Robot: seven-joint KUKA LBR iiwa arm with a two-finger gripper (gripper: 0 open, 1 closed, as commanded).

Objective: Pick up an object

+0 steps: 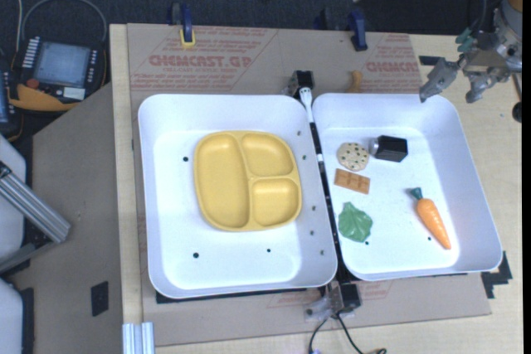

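Note:
In the right bin (465, 137) lie a round cookie (353, 155), a black block (389, 148), an orange cracker (352, 181), a green lettuce leaf (355, 223) and a carrot (432, 217). My gripper (455, 87) hangs above the bin's far right corner, beyond its rim. Its two fingers (433, 84) are spread apart with nothing between them. It is well apart from all the objects; the black block is the closest.
The left bin (166, 203) holds a yellow divided plate (247, 178). Both bins rest on a cardboard sheet (249, 54) held by clamps at the far edge. A handheld control pendant (58, 66) lies off the bench at the left.

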